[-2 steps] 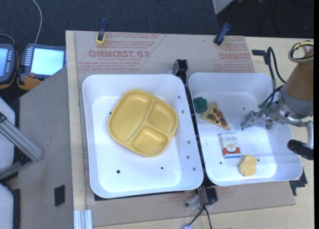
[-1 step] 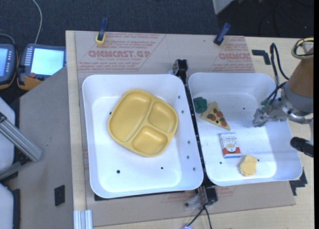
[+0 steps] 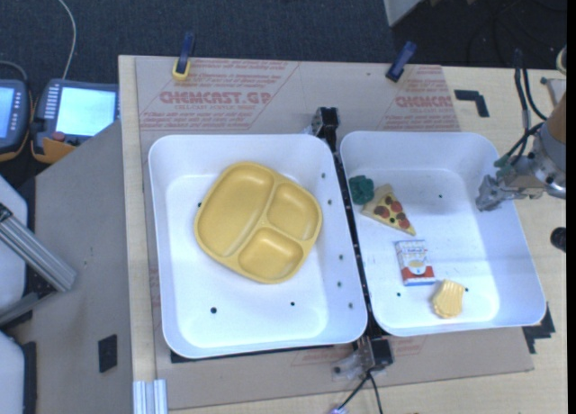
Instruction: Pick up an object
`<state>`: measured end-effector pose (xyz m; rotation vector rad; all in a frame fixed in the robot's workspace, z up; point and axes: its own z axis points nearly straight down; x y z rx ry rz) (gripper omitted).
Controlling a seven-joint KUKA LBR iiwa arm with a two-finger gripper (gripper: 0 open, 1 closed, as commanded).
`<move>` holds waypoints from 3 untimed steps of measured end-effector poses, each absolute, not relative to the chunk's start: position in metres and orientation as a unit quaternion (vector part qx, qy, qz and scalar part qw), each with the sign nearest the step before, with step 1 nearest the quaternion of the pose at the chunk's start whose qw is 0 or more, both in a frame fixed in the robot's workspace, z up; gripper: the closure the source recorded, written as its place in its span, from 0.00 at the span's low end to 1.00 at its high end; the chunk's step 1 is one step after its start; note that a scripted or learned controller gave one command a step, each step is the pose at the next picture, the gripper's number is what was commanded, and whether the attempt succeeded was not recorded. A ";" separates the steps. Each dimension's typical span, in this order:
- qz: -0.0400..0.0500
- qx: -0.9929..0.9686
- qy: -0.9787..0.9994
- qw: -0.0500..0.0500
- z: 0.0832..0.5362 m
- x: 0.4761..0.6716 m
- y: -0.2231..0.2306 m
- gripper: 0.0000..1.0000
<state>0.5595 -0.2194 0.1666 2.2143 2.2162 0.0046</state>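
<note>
- The claw (image 3: 493,189) is at the right edge of the right bin (image 3: 468,147), low over its rim; whether it is apart or together I cannot tell, and nothing is seen in it.
- In the right bin lie a green object (image 3: 362,189), touching a pizza slice toy (image 3: 389,209), then a small carton (image 3: 415,263) and a yellow piece (image 3: 448,299) near the front.
- The left bin (image 3: 171,223) holds a yellow divided plate (image 3: 258,221).
- Both bins stand side by side on the tabletop (image 3: 270,88).
</note>
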 end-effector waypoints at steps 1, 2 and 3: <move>0.001 0.707 0.708 0.004 0.220 0.561 -0.220 1.00; 0.001 0.707 0.708 0.003 0.250 0.562 -0.220 1.00; 0.001 0.705 0.709 -0.001 0.255 0.559 -0.168 1.00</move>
